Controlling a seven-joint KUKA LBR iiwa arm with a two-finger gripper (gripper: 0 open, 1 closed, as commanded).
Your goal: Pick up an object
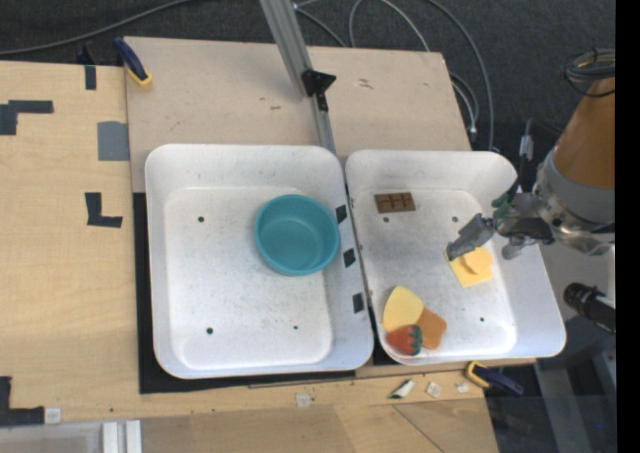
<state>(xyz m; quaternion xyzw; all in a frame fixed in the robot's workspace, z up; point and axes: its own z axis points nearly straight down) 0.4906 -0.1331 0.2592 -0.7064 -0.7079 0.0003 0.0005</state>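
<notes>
Beside the claw [487,238]: yellow block [473,267], brown bar [394,203], toy fruit [411,321].

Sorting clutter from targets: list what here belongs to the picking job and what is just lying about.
Job:
pincer
yellow square piece beneath it
teal bowl
brown chocolate-like bar
yellow, orange and red toy cluster

Lying about:
yellow-and-blue clamp
cables
small white bits
</notes>
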